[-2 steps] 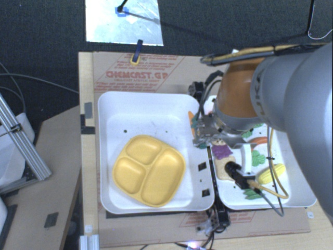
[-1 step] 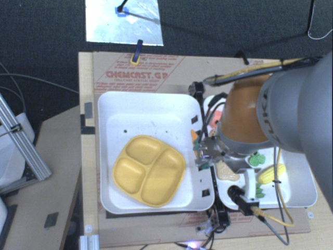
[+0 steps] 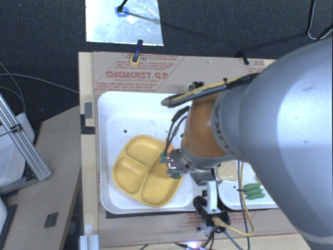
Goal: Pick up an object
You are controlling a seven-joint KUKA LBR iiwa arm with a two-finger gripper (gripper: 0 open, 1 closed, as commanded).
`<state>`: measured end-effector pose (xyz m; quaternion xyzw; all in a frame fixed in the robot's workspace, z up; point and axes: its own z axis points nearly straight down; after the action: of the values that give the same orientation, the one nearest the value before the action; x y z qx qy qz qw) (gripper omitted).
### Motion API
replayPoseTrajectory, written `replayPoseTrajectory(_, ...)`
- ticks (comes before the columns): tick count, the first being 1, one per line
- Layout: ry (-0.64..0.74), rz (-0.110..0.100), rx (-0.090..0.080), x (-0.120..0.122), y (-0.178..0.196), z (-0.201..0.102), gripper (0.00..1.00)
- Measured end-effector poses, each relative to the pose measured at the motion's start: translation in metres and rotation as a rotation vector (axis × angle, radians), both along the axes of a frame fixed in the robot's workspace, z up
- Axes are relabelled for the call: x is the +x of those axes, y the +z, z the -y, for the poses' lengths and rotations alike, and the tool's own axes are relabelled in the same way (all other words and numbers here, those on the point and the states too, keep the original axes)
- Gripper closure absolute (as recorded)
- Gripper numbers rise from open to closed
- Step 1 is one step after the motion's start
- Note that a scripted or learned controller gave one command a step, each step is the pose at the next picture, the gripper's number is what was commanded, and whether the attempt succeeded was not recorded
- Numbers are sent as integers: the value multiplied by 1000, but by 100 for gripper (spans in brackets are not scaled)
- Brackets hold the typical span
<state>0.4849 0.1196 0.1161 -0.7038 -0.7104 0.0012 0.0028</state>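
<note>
Over on the left, the surface (image 3: pixel 62 139) runs up to a brown cardboard sheet (image 3: pixel 156 72) printed with red lettering, and the two white bins sit on that. Within the left bin (image 3: pixel 112 113) lies a yellow divided plate (image 3: pixel 136 168), three compartments showing, tilted a little toward the near corner. Just at the plate's right edge hangs the tool (image 3: pixel 173 165), touching or nearly touching the rim; from where I stand I cannot tell how its grip is set or whether it has hold of anything. Above it the orange band and the big grey arm (image 3: pixel 281 129) cover most of the right bin (image 3: pixel 234 199), where a small green object (image 3: pixel 253 191) lies.
</note>
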Motion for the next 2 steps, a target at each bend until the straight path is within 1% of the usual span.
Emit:
replayPoseTrajectory(1,-11,8,-5,3,-30,-17,100)
replayPoseTrajectory(2,-2,1,0,123,-30,1,100)
